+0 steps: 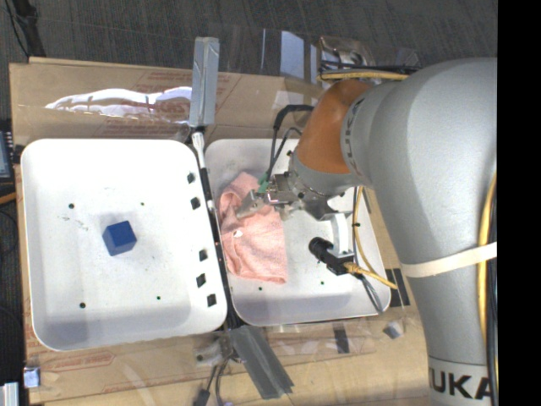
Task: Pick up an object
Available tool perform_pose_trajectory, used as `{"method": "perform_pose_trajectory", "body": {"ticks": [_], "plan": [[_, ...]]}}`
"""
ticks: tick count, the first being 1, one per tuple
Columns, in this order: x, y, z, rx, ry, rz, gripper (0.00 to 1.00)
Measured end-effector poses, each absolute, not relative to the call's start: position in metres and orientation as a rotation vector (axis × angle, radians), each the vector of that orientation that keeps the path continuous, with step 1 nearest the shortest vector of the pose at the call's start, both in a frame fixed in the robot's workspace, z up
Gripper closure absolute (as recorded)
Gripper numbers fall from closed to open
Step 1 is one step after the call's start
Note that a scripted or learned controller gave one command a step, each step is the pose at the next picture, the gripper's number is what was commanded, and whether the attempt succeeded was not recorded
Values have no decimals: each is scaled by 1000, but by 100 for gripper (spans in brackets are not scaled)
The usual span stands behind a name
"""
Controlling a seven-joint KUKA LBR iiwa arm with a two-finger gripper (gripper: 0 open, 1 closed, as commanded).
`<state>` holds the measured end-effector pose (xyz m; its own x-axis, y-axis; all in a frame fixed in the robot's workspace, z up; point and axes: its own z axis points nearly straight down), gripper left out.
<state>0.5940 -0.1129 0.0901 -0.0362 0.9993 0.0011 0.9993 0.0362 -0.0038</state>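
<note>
Gripper [254,203] is down in the right bin [297,304], its tip touching the pink cloth [254,239], which spreads below and left of it. Whether it grips the cloth, can't tell. Well off to its left, a blue cube [120,237] sits in the left bin [51,167].

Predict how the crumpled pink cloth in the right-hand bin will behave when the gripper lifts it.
The crumpled pink cloth lies in soft folds, so it is probably floppy and would drape and hang from wherever it is pinched. It looks thin, so likely light. It seems unlikely to roll or break, though a shallow pinch by the gripper might slip off.
</note>
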Motion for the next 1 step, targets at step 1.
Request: {"method": "perform_pose_trajectory", "body": {"ticks": [1], "plan": [[595, -110, 98, -2165, -2263, 4, 100]]}}
